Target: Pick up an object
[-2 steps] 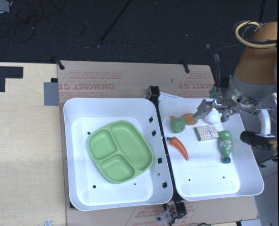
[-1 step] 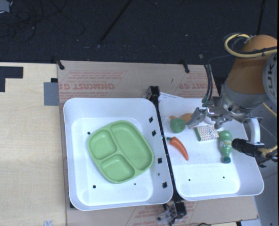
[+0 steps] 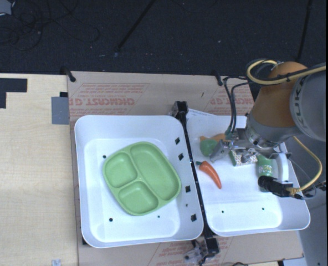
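Two white bins sit side by side on the counter [image 3: 31, 176]. A green divided plate [image 3: 141, 177] lies flat in the left bin [image 3: 92, 132]. In the right bin [image 3: 252, 215] an orange carrot-like piece [image 3: 210, 173] lies near the divider, with a green object [image 3: 209, 146] just above it and a patterned block [image 3: 242, 158] to its right. Over that bin's upper part hangs the gripper [image 3: 239, 148], close beside the green object and the block; whether it is apart or together I cannot tell.

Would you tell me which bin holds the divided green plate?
The left bin: the green plate lies flat in it, while the right bin holds an orange carrot-like toy.
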You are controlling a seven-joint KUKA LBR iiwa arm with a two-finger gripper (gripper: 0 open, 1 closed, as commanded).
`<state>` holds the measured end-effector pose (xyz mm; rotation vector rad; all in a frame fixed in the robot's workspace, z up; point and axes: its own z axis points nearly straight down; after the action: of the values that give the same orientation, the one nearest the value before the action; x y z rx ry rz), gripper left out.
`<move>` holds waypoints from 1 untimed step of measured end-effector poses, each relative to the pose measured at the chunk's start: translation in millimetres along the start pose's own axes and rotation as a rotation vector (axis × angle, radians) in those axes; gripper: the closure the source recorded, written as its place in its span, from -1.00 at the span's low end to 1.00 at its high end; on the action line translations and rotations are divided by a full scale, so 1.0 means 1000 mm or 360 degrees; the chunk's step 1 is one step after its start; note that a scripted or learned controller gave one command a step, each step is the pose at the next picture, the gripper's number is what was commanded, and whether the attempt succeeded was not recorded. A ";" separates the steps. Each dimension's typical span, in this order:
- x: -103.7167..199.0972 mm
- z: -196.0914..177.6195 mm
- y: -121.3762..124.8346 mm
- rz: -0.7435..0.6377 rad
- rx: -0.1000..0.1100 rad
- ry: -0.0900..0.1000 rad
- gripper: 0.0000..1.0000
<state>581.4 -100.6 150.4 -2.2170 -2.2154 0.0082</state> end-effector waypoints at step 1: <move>-0.011 0.050 0.001 0.0004 -0.0030 -0.0008 -1.00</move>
<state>581.8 -111.4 100.2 -2.2317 -2.2241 -0.0072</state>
